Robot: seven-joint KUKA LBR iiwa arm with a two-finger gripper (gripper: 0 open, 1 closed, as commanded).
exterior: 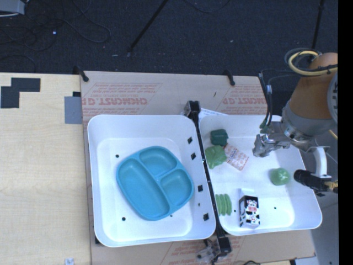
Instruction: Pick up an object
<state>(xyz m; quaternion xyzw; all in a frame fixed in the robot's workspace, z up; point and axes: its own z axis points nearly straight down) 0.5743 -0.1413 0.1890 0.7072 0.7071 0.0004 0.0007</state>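
My gripper [265, 147] hovers over the right part of the right bin [309, 220], at the end of the grey and orange arm. Nothing shows between its fingers. A round green object [279, 176] lies just below and right of it. To its left lie a small pink and white packet [237, 158], a light green lump [215, 156] and a dark green block [219, 137]. Near the bin's front sit a ribbed green pod [224, 204] and a black and white cow-print box [250, 211].
The left bin [105, 214] holds a blue divided plate [154, 182]. A black divider [199, 164] runs between the two bins. A black handle-like part [311, 179] juts over the right bin's edge beside the arm.
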